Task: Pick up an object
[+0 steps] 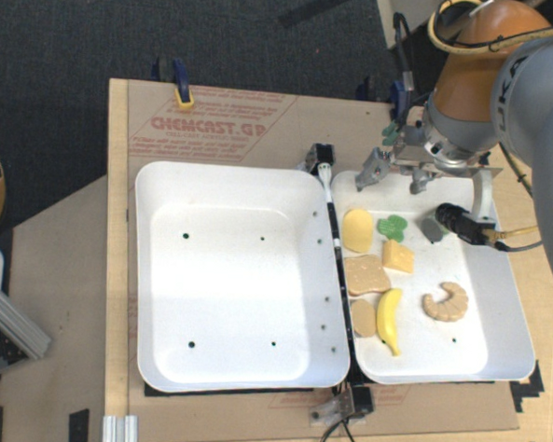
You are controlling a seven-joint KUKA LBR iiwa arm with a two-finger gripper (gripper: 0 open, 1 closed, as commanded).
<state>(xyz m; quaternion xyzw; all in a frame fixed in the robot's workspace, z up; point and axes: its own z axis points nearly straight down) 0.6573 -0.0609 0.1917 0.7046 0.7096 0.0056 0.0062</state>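
Plainly the approach step is in hand: the two-finger gripper (396, 179) hangs with jaws spread and nothing between them, above the far edge of the right white bin (509, 318). Just below lie the small green leafy piece (392, 226) and pale yellow rounded block (357, 229); next comes a straight descent onto one.

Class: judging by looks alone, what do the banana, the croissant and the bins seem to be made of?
Banana: probably moulded plastic; uniform yellow, smooth. Croissant: likely plastic toy food; even tan, matte. Left bin and right bin: thin white plastic with glossy, rounded rims.
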